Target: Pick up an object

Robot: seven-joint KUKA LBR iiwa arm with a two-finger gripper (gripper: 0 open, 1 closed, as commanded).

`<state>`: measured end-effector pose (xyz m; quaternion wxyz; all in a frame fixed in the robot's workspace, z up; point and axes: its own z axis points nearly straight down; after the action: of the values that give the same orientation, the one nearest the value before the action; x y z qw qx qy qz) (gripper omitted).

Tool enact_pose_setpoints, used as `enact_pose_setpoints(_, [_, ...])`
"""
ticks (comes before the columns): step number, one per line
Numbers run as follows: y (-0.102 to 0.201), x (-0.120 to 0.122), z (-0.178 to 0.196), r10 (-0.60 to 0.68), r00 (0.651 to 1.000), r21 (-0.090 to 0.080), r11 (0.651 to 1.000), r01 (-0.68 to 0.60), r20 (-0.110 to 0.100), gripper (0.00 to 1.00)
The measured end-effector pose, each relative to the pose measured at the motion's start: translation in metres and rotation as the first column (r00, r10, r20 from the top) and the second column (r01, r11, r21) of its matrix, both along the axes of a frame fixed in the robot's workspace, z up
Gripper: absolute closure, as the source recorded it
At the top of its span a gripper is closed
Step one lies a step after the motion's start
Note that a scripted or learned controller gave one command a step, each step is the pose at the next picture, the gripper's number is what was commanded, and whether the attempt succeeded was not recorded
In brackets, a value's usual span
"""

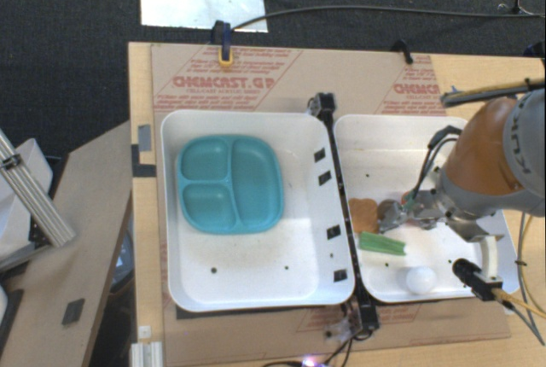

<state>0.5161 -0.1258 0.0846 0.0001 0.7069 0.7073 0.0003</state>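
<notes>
Two bins. The left bin [192, 271] carries one teal plate [230, 184], three compartments, rigid moulded plastic by the look of it (light, smooth, too broad to span; you would have to pinch its raised rim).

The right bin [375, 143] holds three small things near its front left, close to the divider. One green piece [381, 244], flat and elongated, lying slantwise: probably light and stiff, so you take it across the narrow width. One brown piece [364, 214], rounded, just behind the green one: likely light, maybe soft; grip it across the middle. One white ball [420, 278], near the front wall: smooth, liable to roll, so you centre on it.

The gripper [391, 215] sits low, just beside the brown piece. Whether its fingers stand wide or narrow, you cannot tell here; nothing shows between them.
</notes>
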Motion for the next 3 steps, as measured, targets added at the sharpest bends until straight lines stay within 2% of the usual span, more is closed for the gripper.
enact_pose_setpoints(1, [0.000, 0.001, 0.011, 0.001, 1.000, 0.000, 1.000, -0.001, 0.002, 1.00])
enact_pose_setpoints(3, [0.010, -0.001, 0.105, 0.004, 1.000, -0.001, 1.000, -0.004, 0.004, 1.00])
